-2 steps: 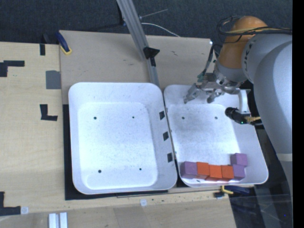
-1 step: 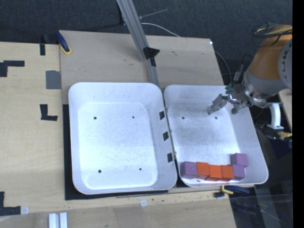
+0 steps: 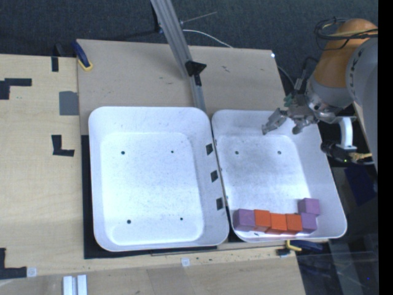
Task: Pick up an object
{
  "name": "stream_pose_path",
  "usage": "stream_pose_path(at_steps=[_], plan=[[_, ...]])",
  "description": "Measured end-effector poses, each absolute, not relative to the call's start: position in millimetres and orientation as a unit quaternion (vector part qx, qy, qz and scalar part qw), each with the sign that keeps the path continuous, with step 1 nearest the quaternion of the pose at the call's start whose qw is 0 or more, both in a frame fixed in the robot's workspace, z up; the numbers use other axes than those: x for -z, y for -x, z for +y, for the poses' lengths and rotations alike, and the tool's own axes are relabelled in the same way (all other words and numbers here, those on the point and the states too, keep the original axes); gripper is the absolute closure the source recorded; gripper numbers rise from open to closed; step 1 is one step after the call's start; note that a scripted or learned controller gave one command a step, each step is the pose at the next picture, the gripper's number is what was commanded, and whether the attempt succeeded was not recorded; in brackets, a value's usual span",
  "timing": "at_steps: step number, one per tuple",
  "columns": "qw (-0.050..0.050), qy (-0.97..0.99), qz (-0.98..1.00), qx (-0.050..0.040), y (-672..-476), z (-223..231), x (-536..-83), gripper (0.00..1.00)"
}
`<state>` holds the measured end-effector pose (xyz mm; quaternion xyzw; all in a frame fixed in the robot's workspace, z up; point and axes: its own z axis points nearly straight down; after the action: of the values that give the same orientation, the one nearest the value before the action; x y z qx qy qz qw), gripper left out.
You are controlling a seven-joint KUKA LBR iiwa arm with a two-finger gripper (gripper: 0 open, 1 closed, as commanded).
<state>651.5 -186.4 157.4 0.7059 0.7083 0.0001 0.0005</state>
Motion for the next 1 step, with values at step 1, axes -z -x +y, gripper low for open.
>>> stream_pose_path(at_steps=[1], plan=[[0.0,-0.706,0.708,0.0006,-650.2,-186.8,-158.1,0.0]])
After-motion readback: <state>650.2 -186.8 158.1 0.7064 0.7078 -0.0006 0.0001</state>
